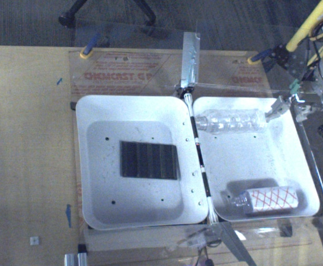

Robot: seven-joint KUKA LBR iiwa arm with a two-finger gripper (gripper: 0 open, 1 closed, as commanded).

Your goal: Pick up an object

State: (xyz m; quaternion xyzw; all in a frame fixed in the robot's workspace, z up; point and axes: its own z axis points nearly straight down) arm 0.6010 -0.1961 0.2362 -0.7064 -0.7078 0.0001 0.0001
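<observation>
A clear plastic bottle (pixel 231 121) lies on its side along the far wall of the right bin (pixel 294 148). A second bottle with a red-and-white cross-hatched label (pixel 266 198) lies on its side near that bin's front wall. A dark ribbed rectangular pad (pixel 149 160) lies flat in the middle of the left bin (pixel 95 121). My gripper (pixel 278 107) hangs at the right bin's far right corner, just off the right end of the clear bottle, and nothing is visibly held in it.
The arm's wrist (pixel 312 98) and cables sit over the right bin's right rim. A metal bracket (pixel 190 60) stands behind the seam between the bins. Clamps (pixel 89 49) hold a clear sheet at the back. Bare bench lies to the left.
</observation>
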